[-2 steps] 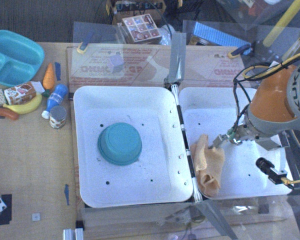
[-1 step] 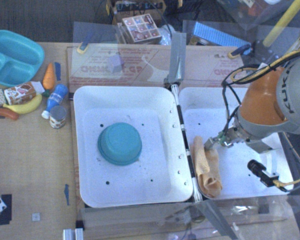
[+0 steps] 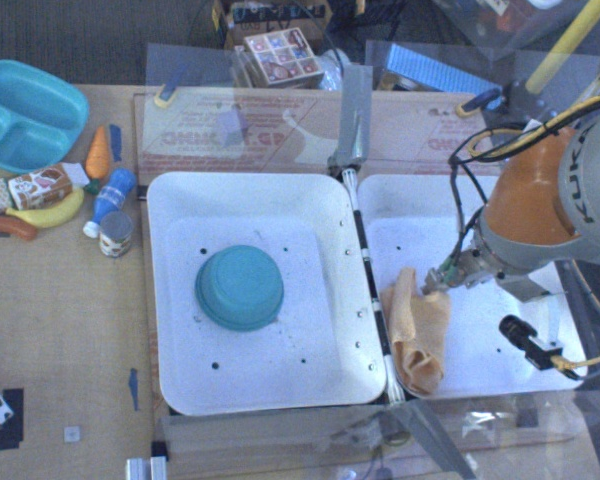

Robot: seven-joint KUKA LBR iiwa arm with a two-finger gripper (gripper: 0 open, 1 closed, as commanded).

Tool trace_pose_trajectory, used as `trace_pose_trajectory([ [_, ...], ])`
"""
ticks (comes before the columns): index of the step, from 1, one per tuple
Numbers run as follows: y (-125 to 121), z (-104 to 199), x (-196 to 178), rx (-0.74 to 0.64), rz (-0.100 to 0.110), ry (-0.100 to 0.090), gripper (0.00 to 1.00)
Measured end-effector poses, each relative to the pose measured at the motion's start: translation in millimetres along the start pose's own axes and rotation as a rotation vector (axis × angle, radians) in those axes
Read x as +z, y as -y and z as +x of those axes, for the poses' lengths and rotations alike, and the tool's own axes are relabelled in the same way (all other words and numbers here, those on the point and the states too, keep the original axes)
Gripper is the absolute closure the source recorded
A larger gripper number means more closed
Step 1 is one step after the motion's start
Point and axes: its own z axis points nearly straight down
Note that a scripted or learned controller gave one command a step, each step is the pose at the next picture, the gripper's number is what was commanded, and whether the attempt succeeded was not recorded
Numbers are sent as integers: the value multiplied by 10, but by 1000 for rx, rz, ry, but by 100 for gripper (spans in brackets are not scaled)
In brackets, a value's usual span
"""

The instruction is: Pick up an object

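Observation:
A tan crumpled cloth (image 3: 420, 333) lies in the right bin (image 3: 480, 218), against its left wall and reaching toward the front corner. My gripper (image 3: 443, 278) hangs low over the right bin, its tip at the cloth's upper right edge; whether it touches the cloth is unclear. In the middle of the left bin (image 3: 180, 208) sits a teal bowl (image 3: 240, 286), upside down. The grey arm with its orange band (image 3: 525, 208) comes in from the right above the right bin.
On the bench left of the bins lie a blue divided plate (image 3: 25, 113), a toy carrot (image 3: 99, 152), a banana (image 3: 50, 211), a small bottle (image 3: 108, 200) and a can (image 3: 116, 234). Boxes stand behind the bins.

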Motion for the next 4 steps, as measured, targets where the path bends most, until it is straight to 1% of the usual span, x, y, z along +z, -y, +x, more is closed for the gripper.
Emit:
trace_pose_trajectory([
  [1, 1, -3, 0, 0, 0, 1, 0],
  [2, 272, 138, 92, -138, -1, 0, 0],
  [3, 269, 125, -11, -134, -3, -1, 100],
  [4, -331, 137, -848, -75, 12, -5, 100],
])
